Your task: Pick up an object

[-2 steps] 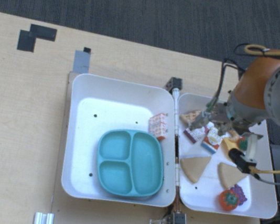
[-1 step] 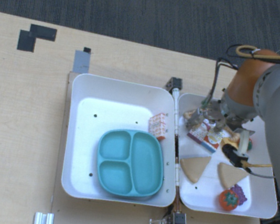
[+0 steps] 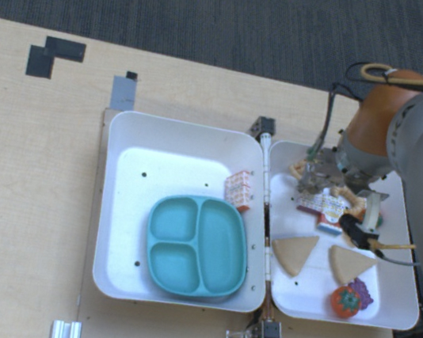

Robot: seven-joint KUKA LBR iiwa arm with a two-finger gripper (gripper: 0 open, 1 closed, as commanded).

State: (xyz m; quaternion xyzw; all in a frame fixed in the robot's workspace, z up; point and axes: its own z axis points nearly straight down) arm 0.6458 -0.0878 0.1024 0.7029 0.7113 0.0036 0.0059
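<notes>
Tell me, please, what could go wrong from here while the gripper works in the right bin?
1. The gripper hangs over a crowded pile of small things at the back of the right bin; it may well nip two together, or none.
2. The pile lies near the bin's back wall, so the gripper could bump the wall as it goes down.

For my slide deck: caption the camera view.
Arm's pincer over the cluttered right bin; a teal divided plate lies in the left bin.
</notes>
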